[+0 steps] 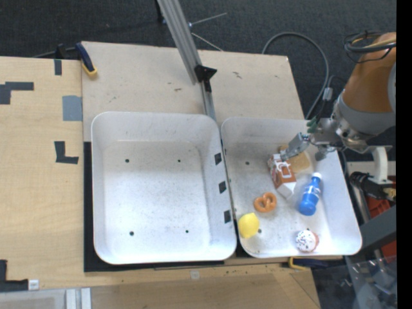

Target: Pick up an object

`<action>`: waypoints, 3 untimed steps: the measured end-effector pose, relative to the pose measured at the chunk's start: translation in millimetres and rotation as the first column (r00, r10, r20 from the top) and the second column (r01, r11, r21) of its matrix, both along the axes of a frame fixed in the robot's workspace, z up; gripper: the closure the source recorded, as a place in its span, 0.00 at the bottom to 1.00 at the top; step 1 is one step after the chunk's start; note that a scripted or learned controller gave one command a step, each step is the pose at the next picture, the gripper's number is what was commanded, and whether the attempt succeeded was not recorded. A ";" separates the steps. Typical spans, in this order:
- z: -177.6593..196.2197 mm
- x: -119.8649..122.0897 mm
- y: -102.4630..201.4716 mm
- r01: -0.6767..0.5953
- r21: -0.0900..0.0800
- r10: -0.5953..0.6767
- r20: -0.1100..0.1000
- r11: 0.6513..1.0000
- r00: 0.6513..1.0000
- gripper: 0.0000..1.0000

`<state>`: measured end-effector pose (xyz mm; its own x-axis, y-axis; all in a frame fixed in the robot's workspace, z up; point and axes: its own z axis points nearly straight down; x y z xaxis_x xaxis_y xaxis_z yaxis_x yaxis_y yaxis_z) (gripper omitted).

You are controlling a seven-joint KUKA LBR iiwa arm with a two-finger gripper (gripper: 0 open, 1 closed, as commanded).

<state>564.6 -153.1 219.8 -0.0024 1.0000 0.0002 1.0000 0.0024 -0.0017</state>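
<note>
In the right bin [335, 234], near its right edge, the gripper [297, 148] sits low over a tan block [298, 163] and a red-and-white carton [282, 172] that touch each other; whether its fingers are parted or hold anything cannot be told. A blue bottle [309, 196] lies just beside them; an orange pretzel-shaped toy [264, 203], a yellow lemon [248, 225] and a white speckled ball [306, 240] lie toward the front edge. The left bin [103, 172] adjoins; both rest on a pale bench [141, 76] above dark carpet [77, 8].
</note>
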 end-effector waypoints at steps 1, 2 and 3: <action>0.1 0.0 -0.1 0.000 0.000 0.000 0.000 1.000 1.000 0.00; -43.4 0.3 2.0 0.001 0.000 -0.001 -0.004 1.000 1.000 0.00; -107.0 -5.3 6.3 0.001 0.001 -0.001 -0.007 1.000 1.000 0.00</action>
<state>559.3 -146.7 112.8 -0.0012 1.0000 0.0011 1.0000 0.0012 -0.0088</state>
